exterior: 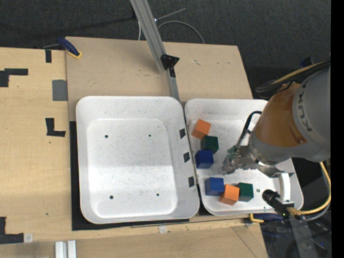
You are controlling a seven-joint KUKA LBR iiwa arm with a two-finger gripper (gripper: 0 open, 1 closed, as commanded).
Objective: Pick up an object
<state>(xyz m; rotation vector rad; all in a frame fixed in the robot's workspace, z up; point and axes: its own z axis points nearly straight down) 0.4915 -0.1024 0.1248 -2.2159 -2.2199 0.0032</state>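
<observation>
small matte cubes in the speckled white right bin [226, 107]
gripper [232, 163] hovers at 3 o'clock of the blue cube [204, 158]; i cannot tell its grasp.

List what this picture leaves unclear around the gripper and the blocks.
- Gripper, camera view: small and dark, under the wrist; whether it is open or shut cannot be told, nor whether it grips anything.
- Right bin: its right side is hidden by the arm; any blocks there are unseen.
- Green block: partly covered by the orange block in front.
</observation>
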